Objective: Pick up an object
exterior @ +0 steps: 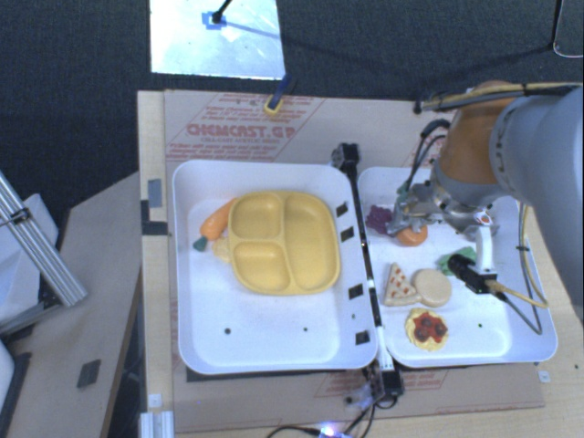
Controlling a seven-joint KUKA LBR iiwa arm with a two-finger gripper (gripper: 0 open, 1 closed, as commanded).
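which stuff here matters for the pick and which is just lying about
In play, right bin: gripper, orange piece under it, purple grapes, pizza slice, round cracker, pasta plate.

Lying about, left bin: yellow divided tray, carrot.

Left bin: my way is open along its bare white front floor (274, 336), below the yellow divided plastic tray (283, 242).
Right bin: crowded by the pizza-slice toy (397, 285) and round beige biscuit (432, 288).

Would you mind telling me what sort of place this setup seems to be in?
Probably a robotics lab bench for grasping trials: a grey arm reaches over two white bins, holding toy food like a pizza slice and a yellow divided plate.
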